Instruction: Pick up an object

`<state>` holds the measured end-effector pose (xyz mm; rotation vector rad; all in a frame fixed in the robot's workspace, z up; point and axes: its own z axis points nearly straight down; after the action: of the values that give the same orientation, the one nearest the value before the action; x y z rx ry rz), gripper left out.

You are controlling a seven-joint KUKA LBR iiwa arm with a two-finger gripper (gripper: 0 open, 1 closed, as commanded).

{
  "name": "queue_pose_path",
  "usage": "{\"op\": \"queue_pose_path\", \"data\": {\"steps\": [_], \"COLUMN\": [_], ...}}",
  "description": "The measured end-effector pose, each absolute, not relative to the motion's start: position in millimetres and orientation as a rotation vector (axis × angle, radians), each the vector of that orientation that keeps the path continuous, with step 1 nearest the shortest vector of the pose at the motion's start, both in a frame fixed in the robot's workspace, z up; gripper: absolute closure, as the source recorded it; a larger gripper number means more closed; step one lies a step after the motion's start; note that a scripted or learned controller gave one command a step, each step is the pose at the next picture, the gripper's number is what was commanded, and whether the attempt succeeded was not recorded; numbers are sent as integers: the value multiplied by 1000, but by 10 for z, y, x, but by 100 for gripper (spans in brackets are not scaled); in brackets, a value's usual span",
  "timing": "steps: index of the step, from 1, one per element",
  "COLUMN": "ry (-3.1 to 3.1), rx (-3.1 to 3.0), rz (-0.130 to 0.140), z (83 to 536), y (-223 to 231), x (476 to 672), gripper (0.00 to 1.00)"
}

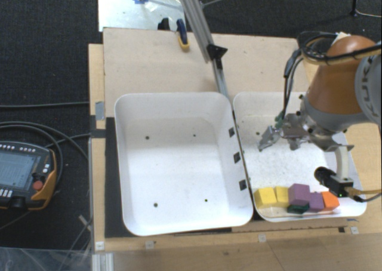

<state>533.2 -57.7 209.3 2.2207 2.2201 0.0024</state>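
The claw (267,138) hangs over the middle of the right bin (253,108), and whether it is released or clenched cannot be told from this angle. The blocks lie along that bin's near edge: two yellow blocks (271,196), a purple block (300,193), a dark green block (297,208) and an orange block (330,200), well apart from the claw. The left bin (128,144) sits beside it on the counter (149,55).

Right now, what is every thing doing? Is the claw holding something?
Gripper: over the right bin, nothing seen between its fingers.
Right bin: blocks along its near edge.
Yellow blocks: lying side by side.
Purple blocks: lying beside the yellow ones.
Green block: lying at the near rim.
Orange block: lying at the row's right end.
Left bin: sitting level.
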Motion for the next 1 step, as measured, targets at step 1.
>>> {"op": "queue_pose_path", "data": {"steps": [1], "ry": [2221], "rx": [2216], "rz": [7], "z": [2206], "y": [-579], "x": [5345], "gripper": [100]}}
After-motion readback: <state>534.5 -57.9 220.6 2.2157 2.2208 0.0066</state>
